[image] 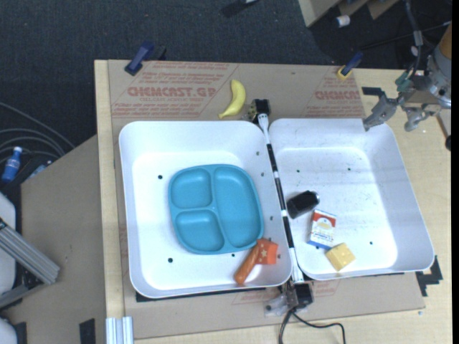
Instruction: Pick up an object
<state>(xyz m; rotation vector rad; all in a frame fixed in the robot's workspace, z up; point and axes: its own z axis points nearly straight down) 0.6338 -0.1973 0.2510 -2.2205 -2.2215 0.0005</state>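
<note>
**Arm waits above the right bin, nothing picked up yet**

Camera view, looking down at a slant on a brown board bench (179,84) carrying two shallow white bins side by side. The metal two-finger gripper (393,113) hangs at about two o'clock in the frame, over the far right corner of the right white bin (387,163). Its two fingers are spread wide apart and nothing sits between them.

The likely targets lie together in the right bin's near left part, around seven o'clock within that bin: a small black block (302,203), just beside it a small red, white and blue carton (323,229), and touching that a pale yellow wedge (341,256).

In the left white bin (143,163), a turquoise plastic divided plate (214,208) fills the centre, with an orange carrot-shaped toy (255,261) at its five o'clock. A yellow toy banana (234,99) rests on the board at twelve o'clock, outside both bins.

The step in hand looks like the approach. The next move probably calls for travelling toward seven o'clock, descending with fingers apart over one item, and closing without catching its neighbour.
</note>
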